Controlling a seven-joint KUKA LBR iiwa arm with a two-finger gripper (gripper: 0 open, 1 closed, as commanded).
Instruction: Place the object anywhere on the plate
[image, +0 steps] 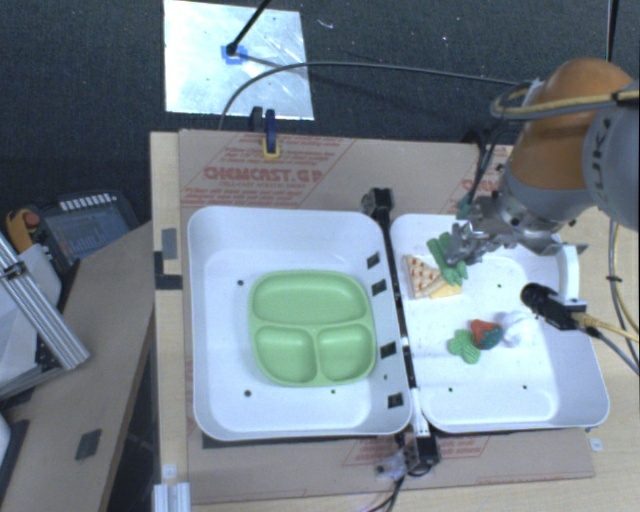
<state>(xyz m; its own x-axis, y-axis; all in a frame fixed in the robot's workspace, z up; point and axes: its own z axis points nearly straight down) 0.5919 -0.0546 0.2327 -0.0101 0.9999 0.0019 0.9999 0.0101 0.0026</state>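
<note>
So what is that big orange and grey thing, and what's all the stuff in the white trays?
That's a robot arm, reaching in from the right. The camera sits above the bench and looks down at a slant. At the arm's end is its hand, low over the right bin, right at a green toy; I can't tell if it is gripping it. Beside that lies a waffle-like wedge, and nearer us a small orange and green toy. The left bin holds a green plate with three sections. The robot should put a toy on that plate.

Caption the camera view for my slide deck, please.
Gripper over a green toy and waffle wedge in the right bin; green plate waits left.
</note>
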